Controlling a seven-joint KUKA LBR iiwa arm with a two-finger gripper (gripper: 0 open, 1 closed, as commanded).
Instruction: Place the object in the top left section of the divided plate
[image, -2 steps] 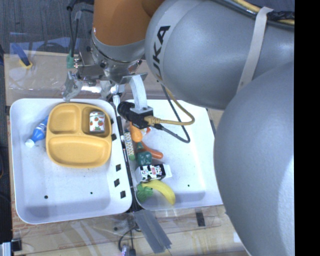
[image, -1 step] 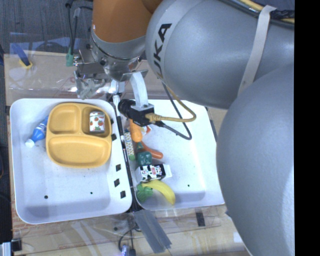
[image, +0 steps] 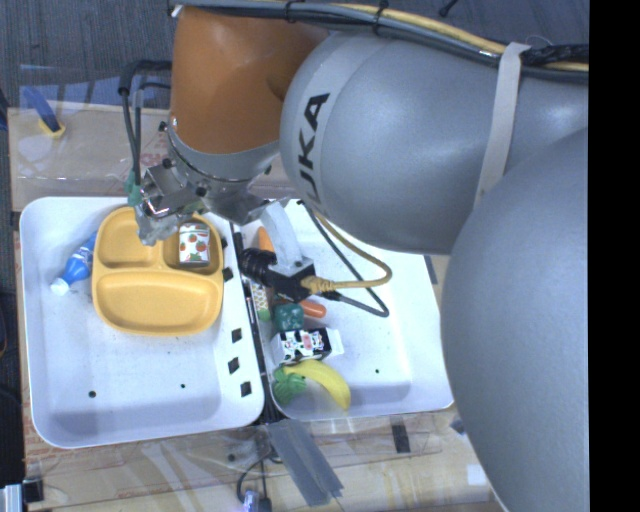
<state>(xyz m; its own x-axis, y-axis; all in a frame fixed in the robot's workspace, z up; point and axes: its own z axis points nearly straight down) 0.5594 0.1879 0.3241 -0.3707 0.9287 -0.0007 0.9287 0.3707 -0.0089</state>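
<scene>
Task looks unfinished. Yellow divided plate (image: 155, 300) sits in the left bin (image: 120, 390), the two small sections at its far side and the one big section nearer the camera. Top left section is bare yellow where it can be seen, nothing visibly lying in it. Small patterned box (image: 195, 246), white with red and green spots, sits in the top right section, just across the ridge from the target. If that box is the task's thing, it is one section off and needs shifting left. That's a guess, since the task doesn't name the object.

Hand (image: 150, 222) hangs low over the top left section at its right side, close beside the box. Cannot tell if it touches the box or the plate. Cannot tell how wide the hand is: it is small, dark and partly under the wrist. Nothing visibly held.

Other stuff: blue bottle (image: 78, 266) lies against the plate's left rim in the left bin. Right bin (image: 390, 340) has a banana (image: 318, 384) and a second patterned box (image: 305, 344) near the divider, well apart from the hand
</scene>
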